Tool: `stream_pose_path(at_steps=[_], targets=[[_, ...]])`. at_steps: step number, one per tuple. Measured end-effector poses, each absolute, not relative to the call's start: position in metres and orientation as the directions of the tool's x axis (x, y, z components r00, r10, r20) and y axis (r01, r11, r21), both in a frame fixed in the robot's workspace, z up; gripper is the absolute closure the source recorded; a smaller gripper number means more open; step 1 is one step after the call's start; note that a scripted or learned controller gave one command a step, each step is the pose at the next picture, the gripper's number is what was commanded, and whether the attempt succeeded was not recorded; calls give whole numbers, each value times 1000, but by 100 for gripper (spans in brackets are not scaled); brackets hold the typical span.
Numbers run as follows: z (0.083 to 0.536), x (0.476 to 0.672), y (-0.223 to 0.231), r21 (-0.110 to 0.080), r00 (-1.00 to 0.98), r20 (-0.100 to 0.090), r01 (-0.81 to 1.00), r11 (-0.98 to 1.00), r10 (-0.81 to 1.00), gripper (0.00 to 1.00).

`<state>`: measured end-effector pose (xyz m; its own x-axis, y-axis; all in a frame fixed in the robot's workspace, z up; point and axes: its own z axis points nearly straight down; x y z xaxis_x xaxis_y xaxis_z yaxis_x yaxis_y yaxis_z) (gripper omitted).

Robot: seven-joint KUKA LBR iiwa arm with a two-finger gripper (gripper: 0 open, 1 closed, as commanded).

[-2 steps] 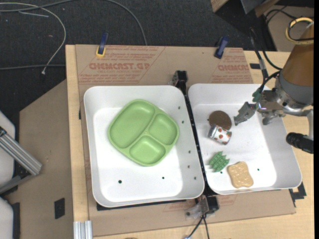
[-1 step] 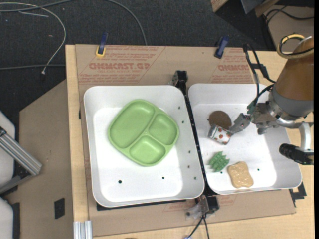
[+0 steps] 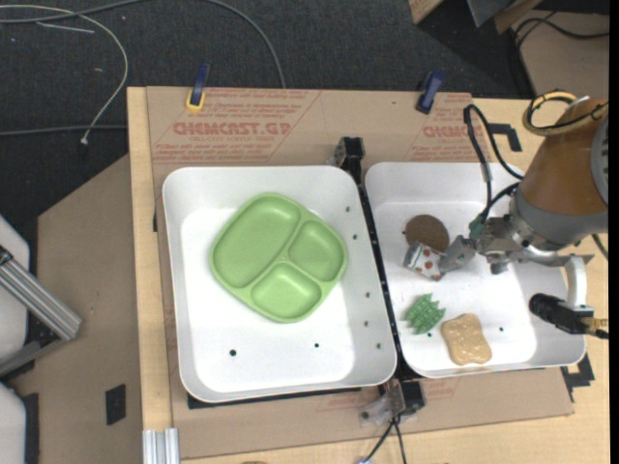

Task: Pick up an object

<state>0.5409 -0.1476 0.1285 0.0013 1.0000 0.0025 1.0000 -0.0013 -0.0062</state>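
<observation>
Beside the fingers, in the right bin (image 3: 542, 356), sits your likeliest target: a small patterned block (image 3: 423, 258), lying just below a brown disc (image 3: 426, 230) near that bin's left wall. The gripper (image 3: 455, 254) has one dark finger reaching down and left to the block's right edge, close enough that it seems to touch, though you cannot tell from this slant whether the block sits between the fingers. Nor can you tell whether the fingers are apart or together; the second one is lost against the wrist. Judge this as the approach-to-grasp step, with nothing lifted yet. Your next move calls for centring over the block so one finger comes down on each side, then closing and rising straight up; the disc is so near that a finger could catch it instead. Lower in that bin lie a green leafy piece (image 3: 424, 313) and, just beside it, a tan cracker (image 3: 466, 339), both well clear of the fingers. Over in the left bin (image 3: 193, 336) rests a green divided tray (image 3: 279, 256), apart from the arm (image 3: 566, 177). Both bins stand on the worktop (image 3: 155, 259).
</observation>
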Motion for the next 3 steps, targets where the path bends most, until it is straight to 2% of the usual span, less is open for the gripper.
stream_pose_path(at_steps=[1,2,3], targets=[[142,542,-147,0,0,1,1000,0,1000,100],[204,537,-148,6,-1,-1,1000,1,1000,100],[251,539,-156,6,0,-2,1000,0,1000,100]])
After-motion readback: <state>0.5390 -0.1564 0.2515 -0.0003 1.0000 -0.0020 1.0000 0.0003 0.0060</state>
